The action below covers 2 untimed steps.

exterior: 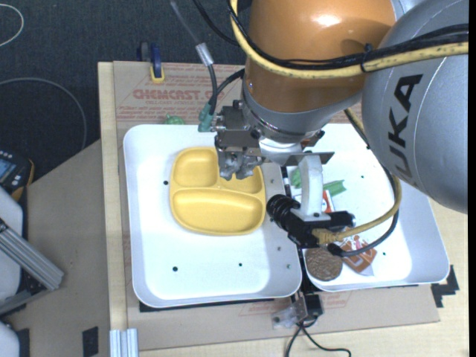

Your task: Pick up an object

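A yellow divided plate (216,199) lies in the left bin (149,222), toward its back right part. My gripper (236,168) hangs over the plate's right rear compartment, fingertips just above or touching the plate. Nothing shows between the fingers. In the right bin (416,251) I see a brown round object (324,263), an orange and white packet (360,254) and a green item (333,187), partly hidden by the arm.
The big orange and grey arm covers most of the right bin and the bench's back. A cardboard sheet (149,95) lies under the bins. The front and left of the left bin are bare white floor.
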### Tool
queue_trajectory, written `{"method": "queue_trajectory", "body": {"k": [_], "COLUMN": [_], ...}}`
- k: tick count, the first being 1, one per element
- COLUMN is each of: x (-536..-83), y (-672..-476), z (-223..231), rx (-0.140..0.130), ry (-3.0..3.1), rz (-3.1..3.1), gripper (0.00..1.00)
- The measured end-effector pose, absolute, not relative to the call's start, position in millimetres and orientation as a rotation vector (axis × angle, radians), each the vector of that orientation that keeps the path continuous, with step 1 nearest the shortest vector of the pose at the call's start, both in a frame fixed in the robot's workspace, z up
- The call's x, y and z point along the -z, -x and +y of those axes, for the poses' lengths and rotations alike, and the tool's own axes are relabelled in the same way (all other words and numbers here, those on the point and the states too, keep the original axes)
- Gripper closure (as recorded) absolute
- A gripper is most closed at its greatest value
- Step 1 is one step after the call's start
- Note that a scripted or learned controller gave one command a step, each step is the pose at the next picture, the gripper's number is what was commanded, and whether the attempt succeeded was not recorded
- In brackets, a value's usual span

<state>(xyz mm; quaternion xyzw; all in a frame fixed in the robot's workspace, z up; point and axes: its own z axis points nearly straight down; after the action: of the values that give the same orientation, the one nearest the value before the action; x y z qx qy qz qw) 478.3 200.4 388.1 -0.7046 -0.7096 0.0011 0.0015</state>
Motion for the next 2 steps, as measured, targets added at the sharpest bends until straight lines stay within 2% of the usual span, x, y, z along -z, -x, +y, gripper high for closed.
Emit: {"method": "queue_trajectory", "body": {"k": [1, 2], "x": [-283, -503], "y": [-502.0, -527.2], "z": [226, 186], "rx": [-0.018, 0.031], "ry": [2.217, 2.231], "rz": [-2.219, -2.226], "gripper": [1.0, 1.0]}}
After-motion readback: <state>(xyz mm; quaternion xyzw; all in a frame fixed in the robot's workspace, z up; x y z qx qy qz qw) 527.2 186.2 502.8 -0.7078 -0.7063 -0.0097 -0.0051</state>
